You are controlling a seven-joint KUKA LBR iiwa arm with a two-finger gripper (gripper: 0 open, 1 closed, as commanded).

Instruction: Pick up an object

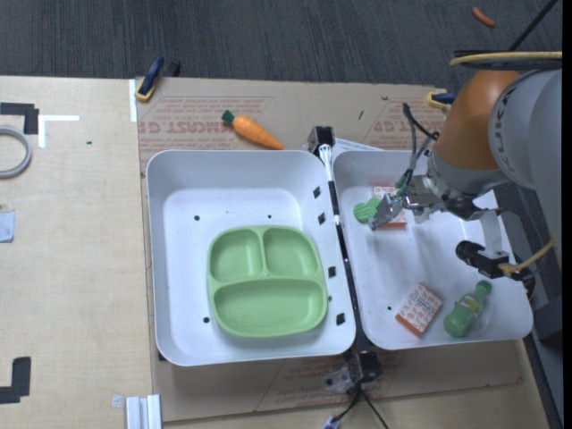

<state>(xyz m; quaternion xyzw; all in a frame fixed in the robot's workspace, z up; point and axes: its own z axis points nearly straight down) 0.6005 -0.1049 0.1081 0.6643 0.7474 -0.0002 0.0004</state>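
My gripper (387, 215) hangs low over the upper left part of the right bin (384, 324). A small green object (365, 210) lies right beside its tip on the left, touching or nearly touching it. A red and white packet (386, 191) lies partly hidden under the gripper. Toward the bin's front right are an orange and white box (418, 308) and a green bottle (467, 308), both well apart from the gripper.
The left bin (170, 239) holds a green divided plate (266, 281). A toy carrot (253, 130) lies on the cardboard behind the bins. A black clip (321, 138) sits where the bins meet. The arm's cables hang over the right bin's right side.
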